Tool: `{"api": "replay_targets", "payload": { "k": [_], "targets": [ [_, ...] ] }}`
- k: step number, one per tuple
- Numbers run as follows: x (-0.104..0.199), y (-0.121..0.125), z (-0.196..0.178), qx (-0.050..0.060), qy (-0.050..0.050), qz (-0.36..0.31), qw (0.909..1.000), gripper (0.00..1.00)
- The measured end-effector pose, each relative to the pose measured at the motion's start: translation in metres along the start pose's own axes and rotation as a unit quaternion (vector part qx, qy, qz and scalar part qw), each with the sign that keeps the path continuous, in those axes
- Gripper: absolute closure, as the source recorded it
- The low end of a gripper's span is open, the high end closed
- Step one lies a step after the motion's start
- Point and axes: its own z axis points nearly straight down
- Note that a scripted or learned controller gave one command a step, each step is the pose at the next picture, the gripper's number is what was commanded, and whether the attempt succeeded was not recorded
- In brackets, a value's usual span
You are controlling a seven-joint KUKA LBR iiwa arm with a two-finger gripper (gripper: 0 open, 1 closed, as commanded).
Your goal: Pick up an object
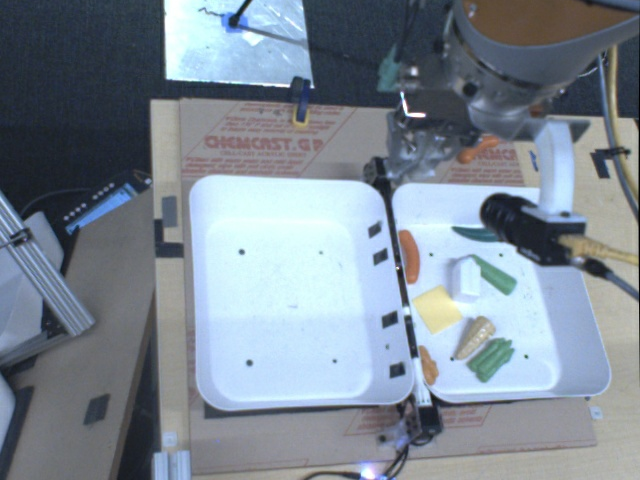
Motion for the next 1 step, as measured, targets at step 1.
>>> {"api": "replay_targets", "payload": {
  "k": [1],
  "targets": [
    [-0.0544, 0.0421, 0.0168, 0.000, -0.001, 0.001, 1.0000, 1.00]
  ]
}}
